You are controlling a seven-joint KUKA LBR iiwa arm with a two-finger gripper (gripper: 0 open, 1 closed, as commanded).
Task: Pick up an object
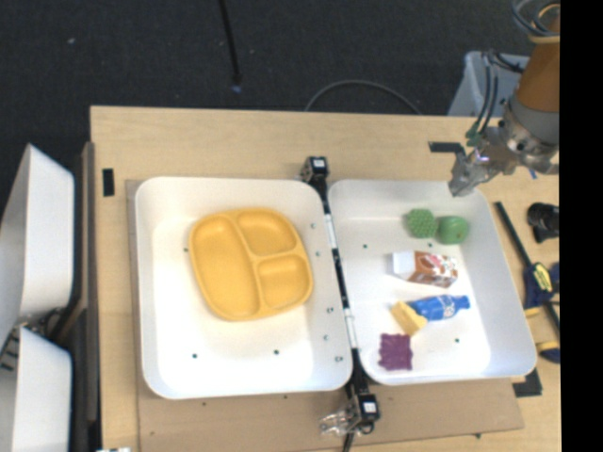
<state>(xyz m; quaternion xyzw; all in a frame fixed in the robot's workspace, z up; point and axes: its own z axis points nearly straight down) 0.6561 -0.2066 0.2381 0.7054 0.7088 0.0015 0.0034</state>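
In the right bin (pixel 377 215) lie a bumpy green ball (pixel 421 222), a smooth green cup-like piece (pixel 453 229), a white and red-brown packet (pixel 426 267), a blue bottle (pixel 440 306), a yellow wedge (pixel 408 317) and a purple block (pixel 396 350). My gripper (pixel 464 179) hangs over the bin's far right corner, up and to the right of the green pieces. Nothing shows between its fingers.
The left bin (pixel 160 347) bears a yellow three-compartment plate (pixel 251 263). A black divider strip (pixel 333 252) runs between the bins. Tools with blue and yellow handles (pixel 539 290) lie on the bench right of the right bin. White boxes (pixel 38 243) stand at the far left.
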